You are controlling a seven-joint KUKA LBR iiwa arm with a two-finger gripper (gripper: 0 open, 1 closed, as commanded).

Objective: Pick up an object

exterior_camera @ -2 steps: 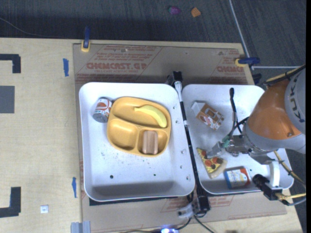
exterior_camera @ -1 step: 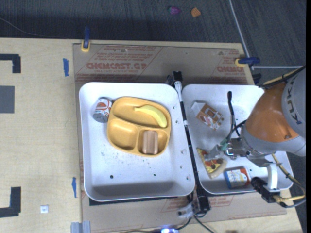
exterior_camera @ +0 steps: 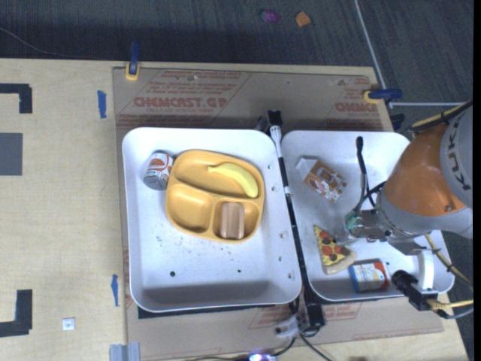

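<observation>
Gripper (exterior_camera: 359, 225) low in right bin (exterior_camera: 391, 145), just beside pizza slice (exterior_camera: 331, 248) (finger state unreadable, cannot tell).

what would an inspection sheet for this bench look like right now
surface: two white bins side by side, left bin and right bin, on a cardboard sheet over a tan bench.
job's things: left bin holds a yellow tray with a banana and a brown block, plus a can beside the tray. Right bin holds a snack pack, a pizza slice and a small carton.
clutter: two small scraps on the floor.
grippers: pincer low over the right bin, above the pizza slice; finger state cannot be told.
cables: black cable along the arm; white line across the floor.
surroundings: dark carpet; blue clamps on the cardboard.
</observation>
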